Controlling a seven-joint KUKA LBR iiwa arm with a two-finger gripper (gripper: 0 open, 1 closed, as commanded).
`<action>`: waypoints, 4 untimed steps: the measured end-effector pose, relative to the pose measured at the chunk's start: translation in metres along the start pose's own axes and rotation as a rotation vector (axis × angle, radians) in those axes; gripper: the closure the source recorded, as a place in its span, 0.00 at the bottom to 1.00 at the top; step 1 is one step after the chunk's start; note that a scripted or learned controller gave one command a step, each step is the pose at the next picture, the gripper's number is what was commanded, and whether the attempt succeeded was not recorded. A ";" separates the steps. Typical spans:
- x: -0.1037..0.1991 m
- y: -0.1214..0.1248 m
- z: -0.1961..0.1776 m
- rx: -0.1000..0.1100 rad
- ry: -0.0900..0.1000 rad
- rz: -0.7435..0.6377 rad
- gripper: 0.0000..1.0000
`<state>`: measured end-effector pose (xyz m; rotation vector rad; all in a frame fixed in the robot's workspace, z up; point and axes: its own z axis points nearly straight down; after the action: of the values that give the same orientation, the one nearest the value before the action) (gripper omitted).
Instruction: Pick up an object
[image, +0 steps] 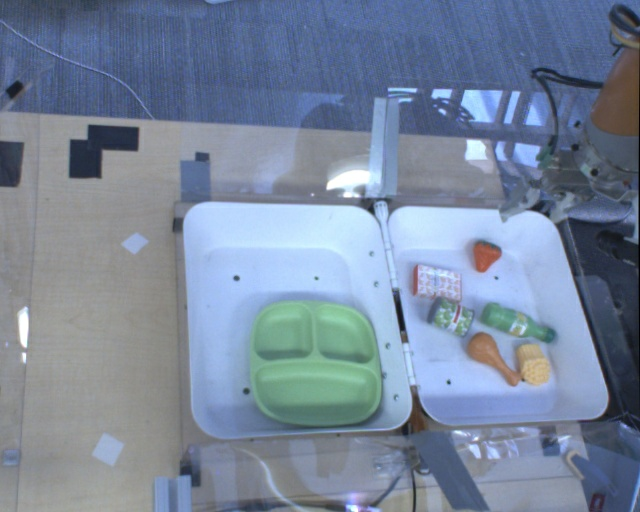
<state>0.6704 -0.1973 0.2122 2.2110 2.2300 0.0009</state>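
The gripper hung at the upper right of the frame, over the far rim of the right bin; I could not tell its state. The strawberry sat nearest, apart from the can and bottle below. I judged it the cleanest pick: come straight down, centred, clear of the bin wall.

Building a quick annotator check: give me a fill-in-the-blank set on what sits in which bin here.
1. The green divided plate lies in the ____ bin.
2. The plate has ____ compartments.
3. The green bottle lies in the ____ bin.
4. The toy corn cob is ____ in colour.

Missing words: left; three; right; yellow
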 end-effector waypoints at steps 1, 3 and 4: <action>0.040 -0.027 0.115 -0.010 -0.003 -0.221 0.00; 0.101 -0.077 0.124 -0.011 -0.005 -0.491 0.00; 0.101 -0.077 0.124 -0.011 -0.005 -0.491 0.00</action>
<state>0.5923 -0.0968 0.0883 1.5973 2.6902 0.0075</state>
